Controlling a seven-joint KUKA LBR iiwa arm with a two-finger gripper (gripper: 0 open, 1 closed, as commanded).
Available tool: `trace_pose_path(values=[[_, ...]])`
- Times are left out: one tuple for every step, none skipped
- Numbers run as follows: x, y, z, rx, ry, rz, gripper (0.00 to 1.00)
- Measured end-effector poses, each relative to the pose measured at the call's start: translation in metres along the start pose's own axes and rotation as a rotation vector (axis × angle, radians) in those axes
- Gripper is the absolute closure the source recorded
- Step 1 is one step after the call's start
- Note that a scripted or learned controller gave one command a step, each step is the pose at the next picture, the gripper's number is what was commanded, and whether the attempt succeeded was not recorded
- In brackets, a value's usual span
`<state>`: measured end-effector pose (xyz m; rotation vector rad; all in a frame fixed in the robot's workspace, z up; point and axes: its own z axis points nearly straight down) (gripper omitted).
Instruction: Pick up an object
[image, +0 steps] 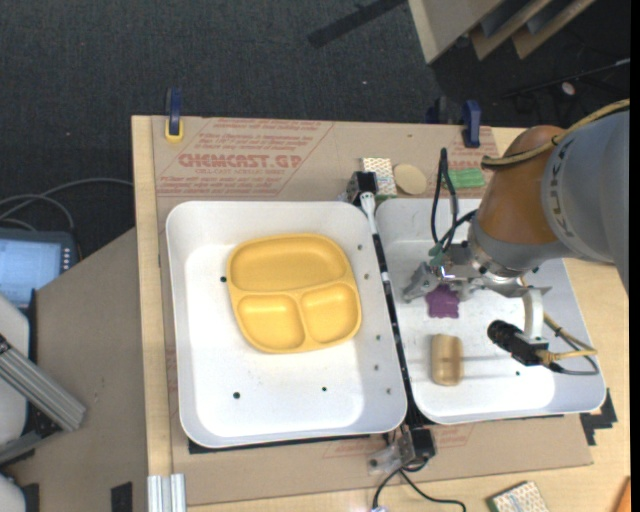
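Gripper (437, 281) low in right bin (570, 390), directly over small purple object (443, 301); jaw state can't tell. Purple piece blocky, matte, mid-bin. Tan wooden cylinder (446, 359) just below it. Yellow divided tray (294, 291) in left bin (200, 330).

One fixed camera looks down slantwise on both bins (190, 300).
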<state>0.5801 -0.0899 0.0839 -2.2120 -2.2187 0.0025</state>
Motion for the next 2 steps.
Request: trace_pose_path(values=[[-0.004, 0.003, -0.011, -0.008, -0.005, 0.005, 1.0], [0.053, 0.012, -0.107, -0.019, -0.003, -0.004, 1.0]])
